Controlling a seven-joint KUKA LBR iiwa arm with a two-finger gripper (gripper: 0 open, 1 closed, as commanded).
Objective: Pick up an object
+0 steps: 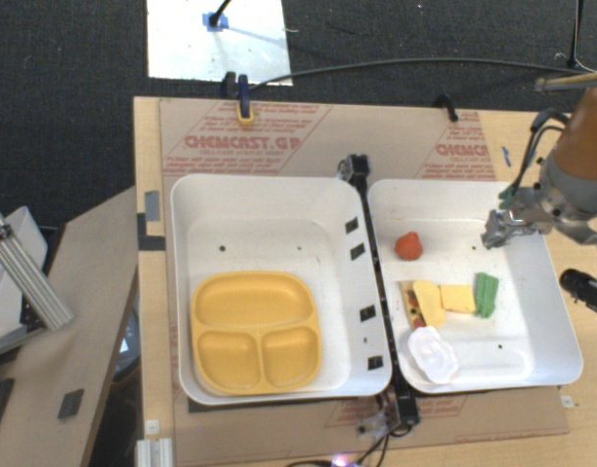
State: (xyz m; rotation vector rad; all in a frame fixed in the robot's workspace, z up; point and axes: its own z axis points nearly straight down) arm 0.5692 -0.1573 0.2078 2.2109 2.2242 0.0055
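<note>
The right bin (pixel 532 370) holds a small red-orange ball (pixel 408 246), a yellow block (pixel 427 303), a paler yellow piece (pixel 458 299), a green strip (pixel 486 294), a thin brown and red piece (pixel 412 305) and a white crumpled lump (pixel 433 354). My gripper (pixel 500 230) hangs over the far right part of that bin, to the right of the ball and above the green strip. Nothing shows between its fingers.
The left bin (pixel 269 212) holds a yellow tray with three compartments (pixel 257 331) near its front. A black divider with clips (pixel 368 270) runs between the bins. Cables cross the cardboard behind the bins, and a white sheet (pixel 218 25) lies at the back.
</note>
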